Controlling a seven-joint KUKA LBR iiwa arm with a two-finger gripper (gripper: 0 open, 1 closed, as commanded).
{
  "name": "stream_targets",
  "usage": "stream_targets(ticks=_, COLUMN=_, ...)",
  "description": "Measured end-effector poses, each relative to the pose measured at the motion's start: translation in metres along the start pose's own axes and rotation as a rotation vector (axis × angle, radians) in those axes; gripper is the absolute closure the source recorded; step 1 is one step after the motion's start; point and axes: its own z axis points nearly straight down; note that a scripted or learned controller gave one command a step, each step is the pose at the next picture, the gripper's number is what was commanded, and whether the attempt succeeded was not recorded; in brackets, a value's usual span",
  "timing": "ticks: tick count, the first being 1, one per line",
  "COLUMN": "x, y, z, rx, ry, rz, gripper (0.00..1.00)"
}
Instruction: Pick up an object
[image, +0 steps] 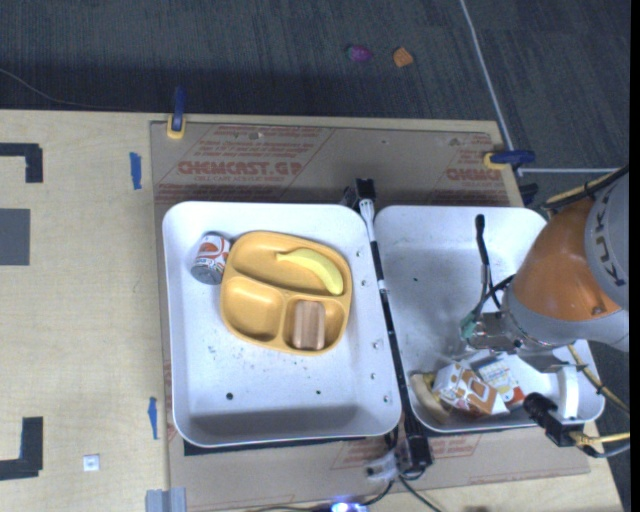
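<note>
A crinkly snack bag (478, 388), white with orange and brown print, lies in the right bin (430, 270), close to that bin's near edge. The end effector (487, 338) hangs right above the bag, at its far side. I cannot tell how wide it is open, and I cannot tell if it has hold of the bag. The grey arm with its orange band (565, 272) reaches in over the right side of this bin. A black cable (482, 250) runs up from the end effector toward the bin's far edge.

The left bin (200, 390) sits just beside the right one. In it is a yellow tray (262, 305) with three parts, toward the far edge. A banana (315, 266) lies in the tray's far part. A brown block (307, 324) lies in its near right part. A small red and white can (209, 258) lies on its side, touching the tray's left end, near the bin's far left corner.

Both bins rest on a brown cardboard sheet (330, 150) on the wooden desk (80, 300).
</note>
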Motion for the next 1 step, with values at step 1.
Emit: stream_targets(ticks=1, x=0.0777, y=0.0273, z=-0.0852, rx=0.023, ry=0.019, rz=-0.008, gripper=1.0)
